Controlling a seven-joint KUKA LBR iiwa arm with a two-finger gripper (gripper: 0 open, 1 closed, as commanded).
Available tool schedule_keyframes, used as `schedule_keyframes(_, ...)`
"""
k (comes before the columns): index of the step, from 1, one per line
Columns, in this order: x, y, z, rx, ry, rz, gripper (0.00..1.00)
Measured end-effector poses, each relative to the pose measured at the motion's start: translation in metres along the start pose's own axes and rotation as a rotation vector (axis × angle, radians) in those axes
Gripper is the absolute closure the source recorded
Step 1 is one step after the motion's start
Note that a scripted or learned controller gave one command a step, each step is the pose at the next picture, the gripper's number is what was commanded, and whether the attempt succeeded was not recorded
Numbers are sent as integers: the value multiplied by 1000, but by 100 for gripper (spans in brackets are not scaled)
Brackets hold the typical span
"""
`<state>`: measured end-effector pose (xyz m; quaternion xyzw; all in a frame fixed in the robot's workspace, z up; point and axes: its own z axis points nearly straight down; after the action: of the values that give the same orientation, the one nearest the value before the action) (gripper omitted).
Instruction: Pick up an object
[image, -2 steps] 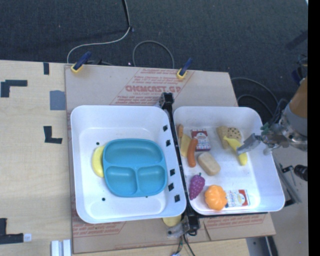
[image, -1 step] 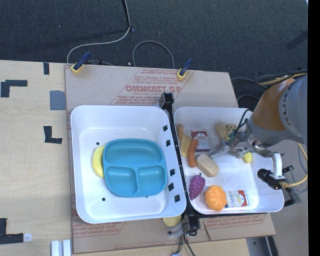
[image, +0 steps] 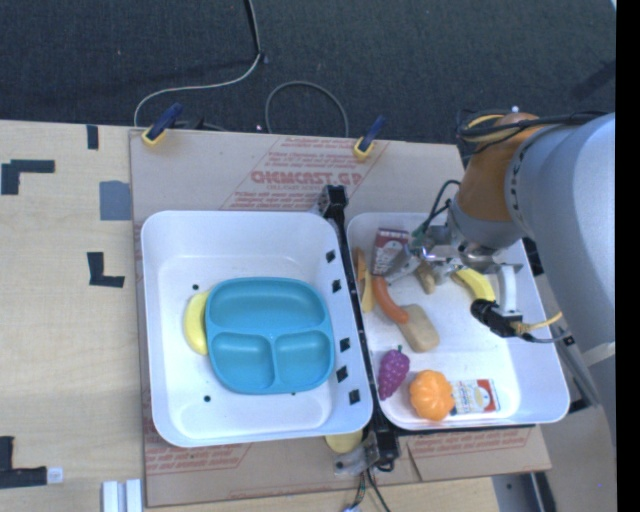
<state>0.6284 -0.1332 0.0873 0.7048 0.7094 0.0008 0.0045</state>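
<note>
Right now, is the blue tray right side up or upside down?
Right side up. The blue tray shows its three hollow compartments facing the camera, lying flat in the left bin.

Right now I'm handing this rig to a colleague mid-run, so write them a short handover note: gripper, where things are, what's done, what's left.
Gripper: low over the upper part of the right bin, beside the red packet; whether it grips anything cannot be told.
Right bin: banana by the wrist, orange carrot, tan bread piece, purple grapes, orange pepper, small carton.
Left bin: blue divided tray lying over a yellow item.
Done: nothing visibly lifted.
Left: grasp one object and raise it clear of the bin.
</note>
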Motion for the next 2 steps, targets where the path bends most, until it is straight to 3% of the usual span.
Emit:
schedule_keyframes(1, 5, 38, 2, 26, 2, 0, 0)
schedule_keyframes(2, 18, 36, 2, 24, -10, 7, 0)
